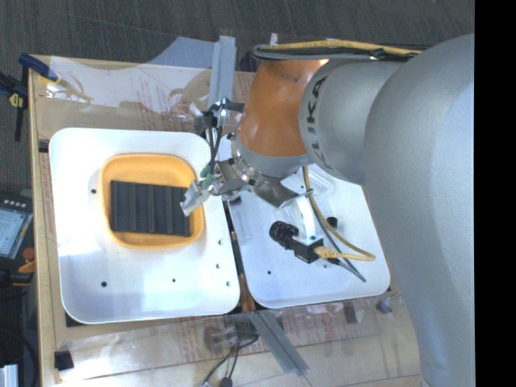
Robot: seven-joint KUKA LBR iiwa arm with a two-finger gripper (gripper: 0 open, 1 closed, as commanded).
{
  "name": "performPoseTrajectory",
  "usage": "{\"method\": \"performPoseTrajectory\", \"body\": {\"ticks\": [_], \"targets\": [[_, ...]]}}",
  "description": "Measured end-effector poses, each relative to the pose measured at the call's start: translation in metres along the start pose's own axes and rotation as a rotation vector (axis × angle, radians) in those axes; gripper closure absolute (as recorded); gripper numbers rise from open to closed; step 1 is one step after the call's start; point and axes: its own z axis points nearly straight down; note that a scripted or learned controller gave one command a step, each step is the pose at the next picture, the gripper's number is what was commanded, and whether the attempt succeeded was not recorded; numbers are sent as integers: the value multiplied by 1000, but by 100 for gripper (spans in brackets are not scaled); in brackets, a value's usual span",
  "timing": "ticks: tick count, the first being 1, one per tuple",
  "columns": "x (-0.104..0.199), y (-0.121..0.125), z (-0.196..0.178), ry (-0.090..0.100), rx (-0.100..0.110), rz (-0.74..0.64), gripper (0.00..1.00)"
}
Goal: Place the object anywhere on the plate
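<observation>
The gripper [196,196] hung over the right rim of the yellow plate [129,170], which lay in the left bin [121,289]. Whether anything sat between its tips could not be told, nor could their spacing. A dark ribbed block [149,208] lay flat on the plate, just left of the gripper and perhaps touching it. Behind the gripper, the orange band [274,119] and grey arm [403,135] covered much of the right bin [274,285].
</observation>
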Motion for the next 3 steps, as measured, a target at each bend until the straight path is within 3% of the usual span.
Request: {"method": "performPoseTrajectory", "body": {"ticks": [1, 3], "targets": [[-58, 25, 13, -1, -5, -221, 0], [-58, 26, 13, -1, -5, -221, 0]]}}
